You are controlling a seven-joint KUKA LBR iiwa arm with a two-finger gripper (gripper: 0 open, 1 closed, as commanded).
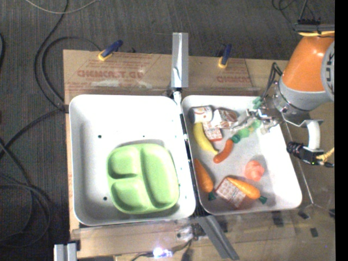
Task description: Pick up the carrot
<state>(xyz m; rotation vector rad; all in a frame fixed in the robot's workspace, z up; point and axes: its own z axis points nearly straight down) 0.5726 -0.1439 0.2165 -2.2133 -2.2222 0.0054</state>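
Three carrot-like pieces lie in the right bin [291,186]. An orange-red carrot [222,153] lies slanted near the bin's middle, its green top pointing up and right. A second orange one [204,179] rests along the left wall. A third carrot [246,188] with a dark green end lies at the front, partly over a small carton [229,193]. My gripper [254,118] hangs over the bin's back right part, just up and right of the middle carrot's green top. Small green pieces beside the gripper blur its tip.
A green divided plate [142,178] fills the front of the left bin [87,113]. The right bin also holds a banana [202,138], small cartons [213,118] at the back and a round peach-coloured fruit [254,169]. A metal post [180,58] stands behind the bins.
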